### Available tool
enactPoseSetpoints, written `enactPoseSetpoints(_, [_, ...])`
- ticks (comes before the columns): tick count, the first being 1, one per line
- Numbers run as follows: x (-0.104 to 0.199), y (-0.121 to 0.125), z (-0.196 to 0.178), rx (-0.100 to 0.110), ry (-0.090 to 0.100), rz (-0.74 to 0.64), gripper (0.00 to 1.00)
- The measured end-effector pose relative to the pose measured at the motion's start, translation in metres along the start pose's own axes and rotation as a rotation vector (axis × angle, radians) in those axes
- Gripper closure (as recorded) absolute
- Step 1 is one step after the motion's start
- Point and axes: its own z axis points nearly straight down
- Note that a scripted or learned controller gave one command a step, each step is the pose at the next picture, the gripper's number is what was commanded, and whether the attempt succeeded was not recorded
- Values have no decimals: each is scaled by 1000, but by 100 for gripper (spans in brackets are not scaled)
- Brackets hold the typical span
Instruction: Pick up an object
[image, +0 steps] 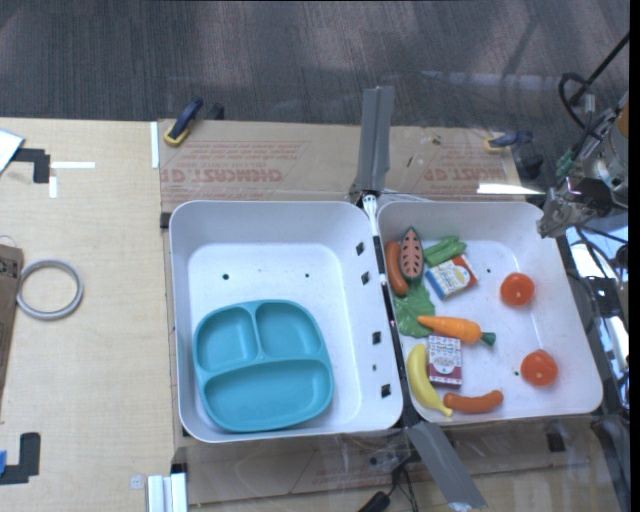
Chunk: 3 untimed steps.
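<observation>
Presently parked above the far corner of the right shallow white plastic bin (470, 207): grey two-finger gripper (556, 213), spread or pressed together, cannot tell. Nearest candidate, lying apart and probably easy to take: round red toy tomato (517, 289).

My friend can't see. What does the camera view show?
Two white bins sit side by side: the right bin holds toy food, like a banana, carrot and two tomatoes. The left bin holds a blue divided plate. The gripper hovers at the right bin's far corner.
</observation>
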Motion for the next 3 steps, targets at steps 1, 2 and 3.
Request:
enactPoseSetpoints(1, [-1,-46,-68,1,0,56,100])
enactPoseSetpoints(2, [49,6,-37,1,0,-114,100])
enactPoseSetpoints(3, [128,33,-27,-1,1,-290,100])
